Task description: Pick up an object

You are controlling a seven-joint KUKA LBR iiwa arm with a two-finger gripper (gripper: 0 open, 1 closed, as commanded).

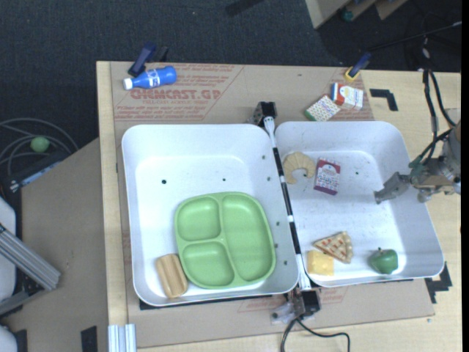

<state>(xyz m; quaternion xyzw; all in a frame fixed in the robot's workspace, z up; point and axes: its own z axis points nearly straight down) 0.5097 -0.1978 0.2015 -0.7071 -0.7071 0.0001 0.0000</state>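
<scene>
Dark carpet floor (88, 20) — pale wooden bench (66, 218) on it

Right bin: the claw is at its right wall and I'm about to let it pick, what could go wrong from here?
The claw hangs by the right bin's wall, so a descent here may clip the rim. The waffle piece touches the yellow cheese block; a grasp could drag both. The green apple looks round and sits near the bin's wall, so it may roll away.

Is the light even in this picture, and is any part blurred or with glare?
Camera view: light is soft and even, with faint shadows in the white bins; no strong glare on the green plate; the gripper at the right edge looks slightly blurred; the dark floor shows little detail.
</scene>
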